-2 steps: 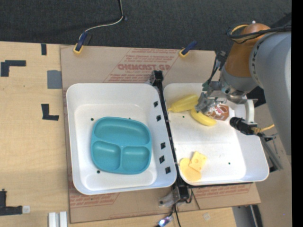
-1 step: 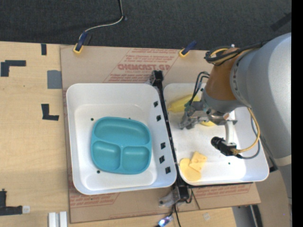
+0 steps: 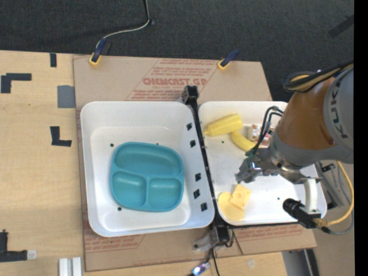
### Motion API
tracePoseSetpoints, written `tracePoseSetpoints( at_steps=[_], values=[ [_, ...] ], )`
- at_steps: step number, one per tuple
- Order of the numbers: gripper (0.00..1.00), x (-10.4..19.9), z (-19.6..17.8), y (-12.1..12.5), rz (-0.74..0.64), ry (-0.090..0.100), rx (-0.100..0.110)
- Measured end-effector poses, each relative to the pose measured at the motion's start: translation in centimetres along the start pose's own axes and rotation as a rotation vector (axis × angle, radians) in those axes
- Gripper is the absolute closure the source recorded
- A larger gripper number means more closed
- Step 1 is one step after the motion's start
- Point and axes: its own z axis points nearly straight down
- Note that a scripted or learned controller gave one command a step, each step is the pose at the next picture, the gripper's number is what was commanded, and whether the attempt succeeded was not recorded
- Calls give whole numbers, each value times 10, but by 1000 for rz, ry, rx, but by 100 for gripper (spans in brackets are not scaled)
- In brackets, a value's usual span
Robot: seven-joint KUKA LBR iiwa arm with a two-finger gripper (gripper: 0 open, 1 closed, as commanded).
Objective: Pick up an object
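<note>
- Gripper (image 3: pixel 248 174) low over the right bin (image 3: pixel 261 210), mid-floor, under the arm's orange band (image 3: pixel 305 122); fingers dark & small in shot, so can't tell if apart or together. Nothing seen between them.
- Yellow cheese wedge (image 3: pixel 241 197) w/ holes lies just below-left of the gripper, not touching it, atop a pale yellow round piece (image 3: pixel 229 209) at the bin's front-left corner.
- Banana (image 3: pixel 241 140) lies just above the gripper, partly behind the wrist cables; beside it a yellow corn-like cob (image 3: pixel 222 125) near the bin's back-left.
- Black divider strip (image 3: pixel 198 154) separates the 2 bins.
- Left bin (image 3: pixel 98 131) holds a teal divided plate (image 3: pixel 147 176), 3 compartments, lying flat, centre.
- Bins sit on a cardboard sheet (image 3: pixel 167 82) w/ red print, clamped at the back.
</note>
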Motion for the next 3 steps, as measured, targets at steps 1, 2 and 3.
tracePoseSetpoints(
  at_steps=[1,2,3],
  values=[
    [100,73,-188,6,-13,-1,-26],
    [100,105,-83,5,-5,-3,-7],
    [100,104,-95,5,-5,-4,-7]
  ],
)
